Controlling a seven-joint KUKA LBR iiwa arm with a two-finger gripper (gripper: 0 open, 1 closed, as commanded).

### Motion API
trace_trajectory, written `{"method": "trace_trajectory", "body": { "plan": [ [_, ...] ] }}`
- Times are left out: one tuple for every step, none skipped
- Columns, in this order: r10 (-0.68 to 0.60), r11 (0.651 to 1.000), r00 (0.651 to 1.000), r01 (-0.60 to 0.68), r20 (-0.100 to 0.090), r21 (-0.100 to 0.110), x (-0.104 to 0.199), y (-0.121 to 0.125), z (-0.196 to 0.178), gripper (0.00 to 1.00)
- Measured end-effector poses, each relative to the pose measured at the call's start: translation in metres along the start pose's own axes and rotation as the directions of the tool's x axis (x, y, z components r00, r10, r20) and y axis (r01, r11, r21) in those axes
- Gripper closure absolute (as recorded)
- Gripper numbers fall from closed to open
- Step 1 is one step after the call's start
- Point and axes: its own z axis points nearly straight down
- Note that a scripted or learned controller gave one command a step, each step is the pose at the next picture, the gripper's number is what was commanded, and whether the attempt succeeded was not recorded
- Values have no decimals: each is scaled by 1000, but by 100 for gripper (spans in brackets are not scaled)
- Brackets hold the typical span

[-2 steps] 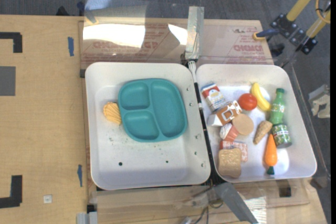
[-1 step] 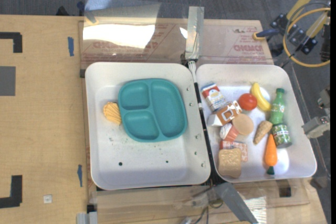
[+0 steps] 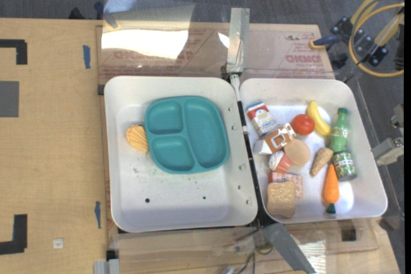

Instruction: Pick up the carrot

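On the right side, where the arm reaches in, cannot tell how far open the end effector is, nor whether it has hold of anything. Lying free in the right bin (image 3: 359,199), near its front right corner: the carrot (image 3: 331,184), orange, pointing front to back, green tip toward the front edge. Just beside it to the right, a green bottle (image 3: 342,144), its base close to the carrot's thick end; touching or not, hard to say. Just left of the carrot's top, a tan wedge of bread (image 3: 320,160). Further back, a yellow banana (image 3: 318,117) and a red tomato (image 3: 302,124), near each other. Crowded toward the bin's left wall: a red-and-white carton (image 3: 260,119), a small brown box (image 3: 280,137), a round bun (image 3: 297,153) and a square cracker (image 3: 281,197), overlapping so that edges are partly hidden. Under the bun, a red-and-white packet, too covered to identify.

In the left bin (image 3: 173,196), a teal divided plate (image 3: 186,133), with a small orange shell-shaped piece (image 3: 137,137) touching its left rim. Dark specks on the bin floor, too small to make out.

Beneath both bins, the brown tabletop (image 3: 51,138). At the lower edge, a grey shape (image 3: 286,250), cut off by the frame and unclear. At the top right, a yellow cable (image 3: 379,9), partly cut off.
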Motion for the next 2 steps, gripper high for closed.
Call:
{"method": "trace_trajectory", "body": {
  "plan": [
    [3, 1000, 1000, -3, 2, 5, -1, -2, -10, 100],
    [-330, 944, 944, 330, 2, -2, -78, -62, 22, 100]
  ]
}}
